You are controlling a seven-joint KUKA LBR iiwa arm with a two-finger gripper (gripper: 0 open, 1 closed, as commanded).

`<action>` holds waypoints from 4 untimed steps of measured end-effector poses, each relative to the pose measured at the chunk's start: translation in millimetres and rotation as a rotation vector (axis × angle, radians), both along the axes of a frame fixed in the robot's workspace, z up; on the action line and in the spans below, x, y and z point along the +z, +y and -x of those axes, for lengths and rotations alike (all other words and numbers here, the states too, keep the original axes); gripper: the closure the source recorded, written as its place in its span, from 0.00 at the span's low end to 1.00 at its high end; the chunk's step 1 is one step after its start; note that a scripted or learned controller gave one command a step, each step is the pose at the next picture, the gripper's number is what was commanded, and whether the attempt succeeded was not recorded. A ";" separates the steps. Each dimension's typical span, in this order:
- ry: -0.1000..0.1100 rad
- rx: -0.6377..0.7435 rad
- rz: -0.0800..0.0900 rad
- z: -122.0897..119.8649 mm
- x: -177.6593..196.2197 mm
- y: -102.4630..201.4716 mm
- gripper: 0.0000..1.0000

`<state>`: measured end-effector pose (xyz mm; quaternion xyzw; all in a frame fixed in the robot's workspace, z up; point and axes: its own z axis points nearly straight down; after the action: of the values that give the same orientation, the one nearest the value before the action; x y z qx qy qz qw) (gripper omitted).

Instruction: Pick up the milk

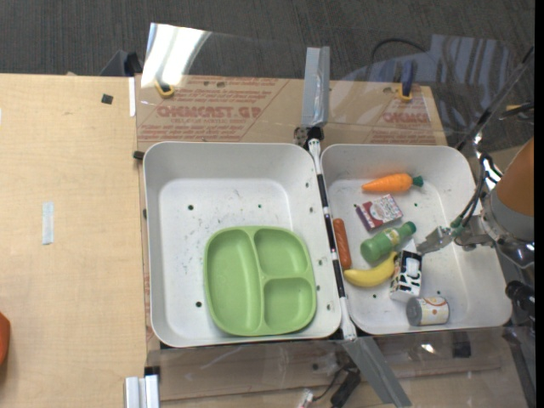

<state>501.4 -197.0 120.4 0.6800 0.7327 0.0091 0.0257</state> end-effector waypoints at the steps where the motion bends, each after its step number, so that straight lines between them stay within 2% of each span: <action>1: 0.011 -0.005 -0.007 13.2 -13.4 47.3 0.00; 2: 0.012 0.046 -0.007 13.1 -13.9 88.4 0.00; 4: 0.011 0.097 -0.004 12.6 -13.8 92.6 0.00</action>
<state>488.8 -104.3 106.6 0.6437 0.7650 0.0079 0.0199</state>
